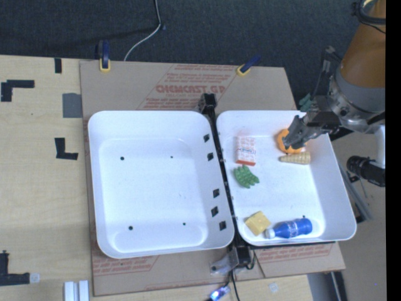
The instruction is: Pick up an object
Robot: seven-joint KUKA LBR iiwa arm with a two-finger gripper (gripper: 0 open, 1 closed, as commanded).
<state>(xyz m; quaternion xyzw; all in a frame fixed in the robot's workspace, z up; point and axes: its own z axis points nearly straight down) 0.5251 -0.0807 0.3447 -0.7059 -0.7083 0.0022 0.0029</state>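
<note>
My gripper [294, 142] is down in the right bin [332, 187], near its far right corner, right over a small orange piece [283, 137]; from this slant I cannot tell its state, nor whether anything is caught. That orange piece lies just beside a pale cone-shaped toy [296, 159], almost touching it, so the two crowd each other. I judge the orange piece to be light, hard plastic, smooth and a bit slippery, best taken across its narrow width from straight above, clear of the cone (a nudge would roll the cone away). Elsewhere in the same bin lie a red-and-white packet [245, 150], a green leafy toy [247, 177], a yellow block [257, 222] and a blue bottle [292, 229] on its side near the front rim. The left bin [100, 187] sits alongside.
</note>
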